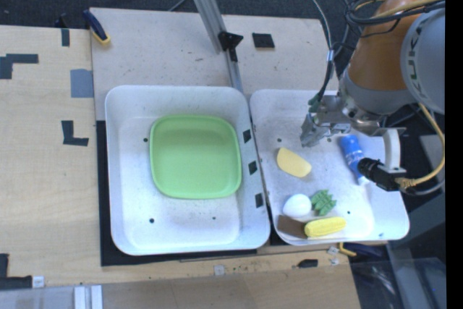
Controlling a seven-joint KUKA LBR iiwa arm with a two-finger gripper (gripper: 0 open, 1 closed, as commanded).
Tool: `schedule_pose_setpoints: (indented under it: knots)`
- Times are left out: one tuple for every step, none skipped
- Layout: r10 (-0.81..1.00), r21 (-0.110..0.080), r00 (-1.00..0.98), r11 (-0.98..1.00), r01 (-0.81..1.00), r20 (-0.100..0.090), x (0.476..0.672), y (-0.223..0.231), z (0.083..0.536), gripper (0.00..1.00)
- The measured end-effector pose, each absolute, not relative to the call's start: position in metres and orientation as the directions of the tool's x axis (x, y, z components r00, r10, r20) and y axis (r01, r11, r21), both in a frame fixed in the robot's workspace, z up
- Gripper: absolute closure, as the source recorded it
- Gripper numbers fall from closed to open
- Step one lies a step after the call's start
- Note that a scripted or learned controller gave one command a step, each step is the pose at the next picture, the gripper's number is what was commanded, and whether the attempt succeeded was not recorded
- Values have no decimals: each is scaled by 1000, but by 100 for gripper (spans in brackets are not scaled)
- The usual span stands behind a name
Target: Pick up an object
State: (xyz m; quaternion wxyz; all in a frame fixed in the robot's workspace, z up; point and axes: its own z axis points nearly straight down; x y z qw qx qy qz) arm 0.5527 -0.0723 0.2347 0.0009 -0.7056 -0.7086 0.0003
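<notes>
Hovering over the right bin (pixel 329 101), my claw (pixel 312 135) gripped nothing; finger spread: cannot tell. Yellow wedge (pixel 294 163) lay at its seven o'clock. Risk: descent off-centre, skidding it away.

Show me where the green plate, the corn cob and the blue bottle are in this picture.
green plate (pixel 195 157), camera view, middle of its flat face, in the left bin.
corn cob (pixel 325 227), camera view, middle of the yellow cob, near the right bin's front edge.
blue bottle (pixel 352 152), camera view, middle of its body, just below the wrist.
</notes>
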Motion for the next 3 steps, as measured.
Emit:
schedule_pose_setpoints:
  knots:
    - [1000, -1, -3, 3, 1000, 1, 558, -29, 235, 100]
    - [1000, -2, -4, 4, 1000, 1, 567, 18, 224, 100]
    - [1000, 0, -4, 4, 1000, 1, 573, 63, 230, 100]
